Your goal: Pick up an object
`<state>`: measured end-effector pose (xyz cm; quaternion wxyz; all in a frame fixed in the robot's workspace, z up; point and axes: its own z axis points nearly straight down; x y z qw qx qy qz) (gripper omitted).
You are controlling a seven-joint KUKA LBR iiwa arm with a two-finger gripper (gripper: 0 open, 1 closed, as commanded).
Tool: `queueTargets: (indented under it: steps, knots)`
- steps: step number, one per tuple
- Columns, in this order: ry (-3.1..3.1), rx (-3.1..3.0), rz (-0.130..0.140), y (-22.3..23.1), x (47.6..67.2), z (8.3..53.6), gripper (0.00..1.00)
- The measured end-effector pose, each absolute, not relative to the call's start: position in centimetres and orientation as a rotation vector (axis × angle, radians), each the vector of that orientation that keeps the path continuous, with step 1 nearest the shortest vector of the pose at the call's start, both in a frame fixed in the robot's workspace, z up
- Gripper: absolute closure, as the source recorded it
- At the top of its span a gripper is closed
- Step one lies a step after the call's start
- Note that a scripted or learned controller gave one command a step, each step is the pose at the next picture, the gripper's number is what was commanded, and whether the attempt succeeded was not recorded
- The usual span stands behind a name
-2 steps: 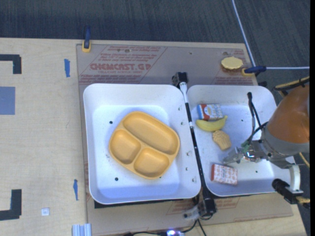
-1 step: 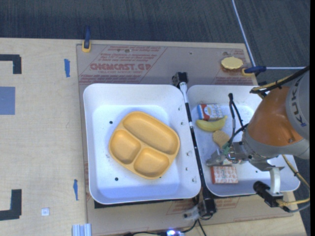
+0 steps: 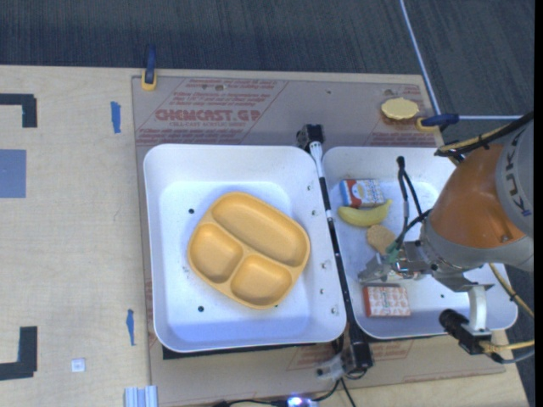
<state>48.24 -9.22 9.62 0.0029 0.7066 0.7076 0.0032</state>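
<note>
The gripper (image 3: 379, 267) is lowered into the right bin (image 3: 496, 316), just above the red packet (image 3: 386, 300); the reach is judged underway — jaw state cannot be told; a descent onto the packet is needed next.

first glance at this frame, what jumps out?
The yellow divided plate sits in the middle of the left bin and draws the eye first. Next is the arm's orange band over the right bin, with the tool low among a banana, a small carton and a red-and-white packet.
</note>
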Motion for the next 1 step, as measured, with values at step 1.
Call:
queueTargets:
  steps: [1]
  knots:
    - [2.223,2.219,0.004,-0.6,50.25,18.51,1.0]
